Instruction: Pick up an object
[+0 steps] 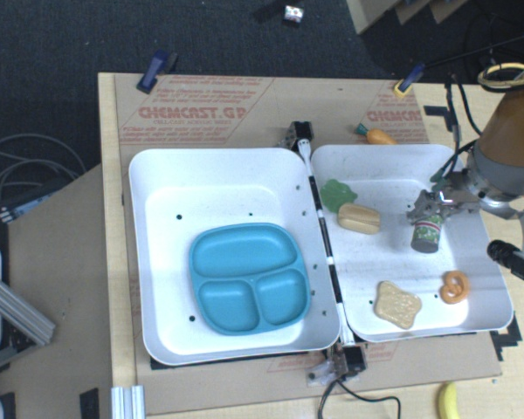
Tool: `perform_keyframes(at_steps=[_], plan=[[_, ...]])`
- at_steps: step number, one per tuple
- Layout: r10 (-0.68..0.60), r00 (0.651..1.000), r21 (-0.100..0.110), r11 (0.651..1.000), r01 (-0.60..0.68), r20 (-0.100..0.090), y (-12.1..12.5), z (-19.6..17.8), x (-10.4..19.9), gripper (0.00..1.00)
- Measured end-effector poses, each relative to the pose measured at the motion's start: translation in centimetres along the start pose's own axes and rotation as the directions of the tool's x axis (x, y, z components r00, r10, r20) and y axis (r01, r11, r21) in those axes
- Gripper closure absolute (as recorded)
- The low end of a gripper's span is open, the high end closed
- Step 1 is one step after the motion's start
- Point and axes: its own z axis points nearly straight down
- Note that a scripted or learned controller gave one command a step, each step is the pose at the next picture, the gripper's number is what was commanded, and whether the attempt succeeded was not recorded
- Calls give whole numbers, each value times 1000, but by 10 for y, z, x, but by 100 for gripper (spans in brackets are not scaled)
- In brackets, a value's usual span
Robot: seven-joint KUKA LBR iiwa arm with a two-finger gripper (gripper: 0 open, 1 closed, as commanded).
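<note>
Scene: the arm (506, 138) reaches in over the right bin (472, 326), its gripper (434, 203) poised directly above a small can (427, 234) near the bin's middle, toward the worktop's right edge.

Can: dark, with a green label, seemingly upright and just below the fingertips; it looks the likeliest target.

Neighbours: a bread roll (359, 218) and a green leaf (337, 194) lie toward the divider between the bins; a cracker (396, 305) and a pretzel (454, 287) sit nearer the bin's front edge, all apart from the can.

Left bin: a blue tray (249, 278) rests in it, well away from the action.

Risk: the can is round and narrow, so an off-centre close could tip it or squirt it sideways toward the roll; a shallow descent could leave the fingers pinching only its rim, and the can would likely slip on the lift.

Jaws: they hang at the can's top, but whether they are apart, together or clamped on it cannot be told from this angle; contact with the can is also unclear.
</note>
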Motion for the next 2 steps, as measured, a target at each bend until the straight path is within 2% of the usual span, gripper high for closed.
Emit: perform_keyframes(at_steps=[1, 2], plan=[[0, 1000, 0, 1000, 0, -1, 31, -16, 67, 100], [1, 1000, 4, 1000, -1, -2, 1, -43, 115, 100]])
